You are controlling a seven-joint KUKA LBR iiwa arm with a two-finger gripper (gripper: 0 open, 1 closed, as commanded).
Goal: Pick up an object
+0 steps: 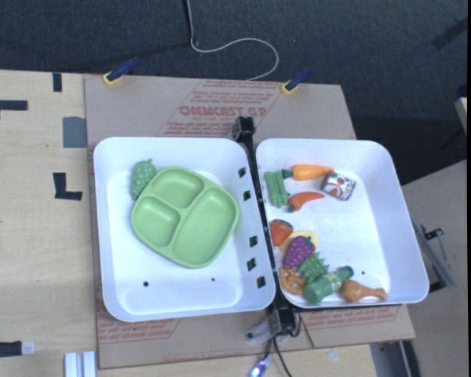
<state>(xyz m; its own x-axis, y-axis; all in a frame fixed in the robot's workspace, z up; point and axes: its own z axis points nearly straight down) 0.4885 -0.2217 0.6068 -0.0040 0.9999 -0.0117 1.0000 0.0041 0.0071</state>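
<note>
- Looking down on two white bins side by side on a cardboard sheet [220, 108]; left bin [110, 234], right bin [392, 218].
- Gripper state: cannot tell.
- Pickable items all sit in the right bin, crowded toward its left wall and near corner.
- Carrot [312, 171]: far part of the bin, long axis roughly left-right, green end to the left, orange tip to the right.
- Small red-and-white can [338, 185]: just right of the carrot tip, lying on its side, axis tilted diagonally.
- Green bean pods [275, 188]: beside the left wall, long axis running far-to-near.
- Orange chili [304, 200]: just below the carrot, axis slanted, thin end up and to the right.
- Red tomato [280, 232] at the left wall; purple grapes [297, 252] just below it, touching a yellow piece [304, 239].
- Near edge: green bottle-like item [323, 287], axis left-right; tan drumstick-shaped piece [362, 292] just right of it, narrow end pointing right.
- Left bin holds a green divided plate [184, 218], flat, turned at an angle, with a bumpy green piece [143, 177] touching its far-left rim.
- Two blue-yellow clamps [122, 71] pin the cardboard's far edge; a cable [228, 45] loops across the dark floor behind.
</note>
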